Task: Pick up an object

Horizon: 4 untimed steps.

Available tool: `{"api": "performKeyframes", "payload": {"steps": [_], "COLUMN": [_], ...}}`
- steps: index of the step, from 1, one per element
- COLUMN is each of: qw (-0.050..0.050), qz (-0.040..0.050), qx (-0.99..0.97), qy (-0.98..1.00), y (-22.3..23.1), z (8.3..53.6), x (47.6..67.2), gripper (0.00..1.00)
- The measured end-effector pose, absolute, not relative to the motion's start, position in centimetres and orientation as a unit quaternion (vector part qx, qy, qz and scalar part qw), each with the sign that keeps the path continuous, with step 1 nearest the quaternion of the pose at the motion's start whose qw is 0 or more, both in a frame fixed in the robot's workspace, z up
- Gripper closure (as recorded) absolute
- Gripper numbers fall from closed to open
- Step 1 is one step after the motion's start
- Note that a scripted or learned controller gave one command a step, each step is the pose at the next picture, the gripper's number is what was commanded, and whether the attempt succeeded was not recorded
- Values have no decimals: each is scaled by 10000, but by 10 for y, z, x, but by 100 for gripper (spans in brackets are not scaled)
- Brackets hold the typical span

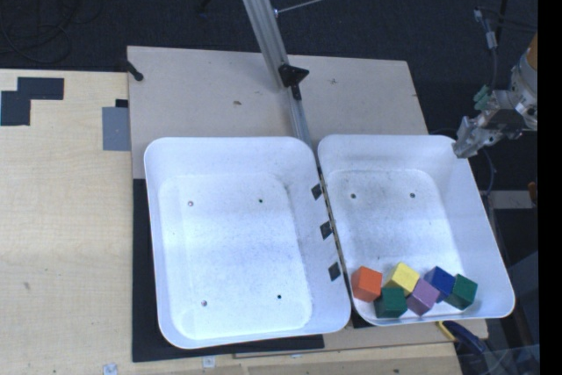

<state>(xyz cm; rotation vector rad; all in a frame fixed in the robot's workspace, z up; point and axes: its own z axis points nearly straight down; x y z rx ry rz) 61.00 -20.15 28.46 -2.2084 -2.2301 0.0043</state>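
Two bins (237, 155) are carried on the bench (70, 215); blocks (413, 287) are crowded at the right bin's near edge; the tool (470, 136) is seen beyond its far right corner, its state untellable.

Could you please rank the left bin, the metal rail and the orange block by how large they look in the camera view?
1. left bin
2. metal rail
3. orange block

- The grey metal two-finger gripper (466, 142) sits at the right edge of the camera view.
- It points down and to the left.
- The wrist section (525, 92) extends up and right, cut off by the frame.
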Motion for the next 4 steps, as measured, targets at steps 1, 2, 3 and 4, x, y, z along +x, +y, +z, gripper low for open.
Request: {"api": "performKeyframes", "payload": {"steps": [1, 2, 3, 4], "qw": [46, 29, 32, 17], "qz": [16, 2, 10, 28], "qx": [-7057, -7047, -7049, -7086], "qy": [-7085, -7095, -7093, -7056], "y": [-149, -36, 34, -14], "z": [194, 190, 190, 205], "x": [668, 668, 635, 583], "gripper": [100, 100, 100, 100]}}
